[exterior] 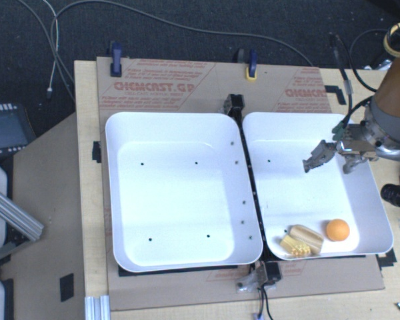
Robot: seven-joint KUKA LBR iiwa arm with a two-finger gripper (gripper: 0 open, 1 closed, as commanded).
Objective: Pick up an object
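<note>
While the gripper (333,159) is held spread and unladen above the right bin (370,199), the orange ball (337,230) is judged light, smooth, roll-prone, best pinched across its middle.

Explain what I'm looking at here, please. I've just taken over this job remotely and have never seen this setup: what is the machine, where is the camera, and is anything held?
This is one picture from a fixed camera above the bench, looking down at a slant. The machine is a single robot arm reaching in from the right side of the picture. At its end is a two-finger claw, which hangs over the upper part of the right bin. Its fingers stand apart and nothing sits between them, so nothing is held.

Two shallow white bins lie side by side on a board. The left bin sits beside the right one. Near the front edge of the right bin lie an orange ball, a tan bread-like roll and a small yellow piece that looks like corn. All three lie well apart from the claw.
</note>
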